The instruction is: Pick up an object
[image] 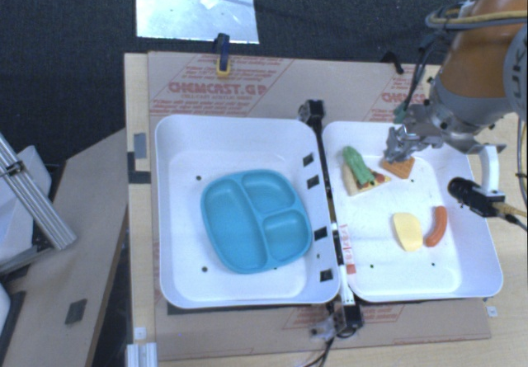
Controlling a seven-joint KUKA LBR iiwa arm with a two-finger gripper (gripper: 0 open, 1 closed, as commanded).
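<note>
- The gripper (402,151) is low over the far side of the right bin (478,275), at an orange cracker (399,167); I cannot tell its grip.
- Just left lie a green pickle (355,163) and a sandwich (363,182).
- To my eye it should drop straight and close squarely, clear of those two.

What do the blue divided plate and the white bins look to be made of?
The blue three-compartment plate: likely moulded plastic, with a matte to satin finish; uniform colour, soft rounded dividers, faint sheen.
The two shallow white bins, left and right: probably thin formed plastic, smooth and slightly glossy, with rounded corners and rolled rims. I can't rule out coated metal.
</note>
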